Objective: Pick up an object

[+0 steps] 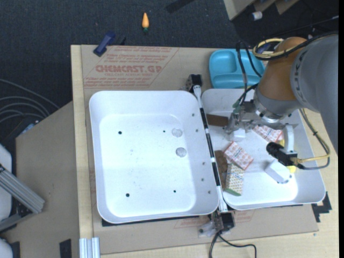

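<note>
Camera view: gripper (237, 124) low over the right bin (269, 193), open or closed impossible to tell. Nearest candidate: checked packet (238, 156), lying flat by the bin's left wall, just beside a speckled packet (234, 179). Probably light, thin, easily crushed card. Best taken across the short sides, clear of the neighbour.

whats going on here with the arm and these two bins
The KUKA arm is reaching from the right into the right bin. Its gripper is low over the back of the bin, next to a flat brown item. I cannot see that it holds anything. A patterned packet and other small packets lie nearby. The left bin has two small round pieces.
</note>
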`<state>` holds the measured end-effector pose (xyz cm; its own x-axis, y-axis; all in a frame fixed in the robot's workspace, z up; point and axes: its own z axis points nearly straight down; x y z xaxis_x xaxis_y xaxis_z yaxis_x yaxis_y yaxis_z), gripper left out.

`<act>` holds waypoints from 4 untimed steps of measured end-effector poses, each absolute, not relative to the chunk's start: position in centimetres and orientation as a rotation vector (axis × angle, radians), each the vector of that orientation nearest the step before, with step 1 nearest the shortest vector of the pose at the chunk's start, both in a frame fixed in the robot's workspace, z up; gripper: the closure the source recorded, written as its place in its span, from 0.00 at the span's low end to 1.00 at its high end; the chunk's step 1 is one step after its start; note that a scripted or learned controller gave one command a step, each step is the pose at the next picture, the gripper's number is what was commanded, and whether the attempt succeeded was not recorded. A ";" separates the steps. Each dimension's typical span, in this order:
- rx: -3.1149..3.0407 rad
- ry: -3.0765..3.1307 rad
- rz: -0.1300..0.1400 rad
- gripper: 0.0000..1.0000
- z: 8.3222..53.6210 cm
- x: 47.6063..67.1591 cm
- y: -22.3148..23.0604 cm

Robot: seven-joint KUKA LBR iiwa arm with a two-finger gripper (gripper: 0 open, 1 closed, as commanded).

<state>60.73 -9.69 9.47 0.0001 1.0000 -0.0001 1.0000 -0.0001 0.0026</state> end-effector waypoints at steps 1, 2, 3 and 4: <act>2.220 2.222 0.002 1.00 20.5 56.6 -6.0; 2.219 2.221 0.002 1.00 25.2 62.6 -7.5; 2.223 2.225 -0.002 1.00 23.4 58.7 1.2; 2.220 2.219 0.001 1.00 25.5 58.6 -3.7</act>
